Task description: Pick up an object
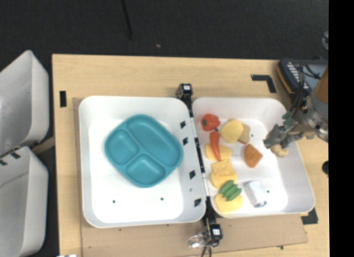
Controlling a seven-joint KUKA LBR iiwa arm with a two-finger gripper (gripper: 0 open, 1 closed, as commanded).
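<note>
Reaching in from the tabletop's right edge, end effector [275, 142] sits low over the right bin [287, 195], at its right wall. Can't tell if it's open or closed, or gripping anything. A small tan piece [281, 152] lies just beneath it, probably the target. Other candidates cluster by the bin's left wall: red tomato [209, 121], yellow lump [232, 131], orange wedge [253, 155], green pod [230, 190], grey cylinder [255, 192]. Teal tray [142, 149] sits alone in the left bin [94, 195].

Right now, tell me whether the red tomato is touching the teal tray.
Apart. The camera view shows the red tomato in the right bin and the teal tray in the left bin, with the bin walls between them.
</note>
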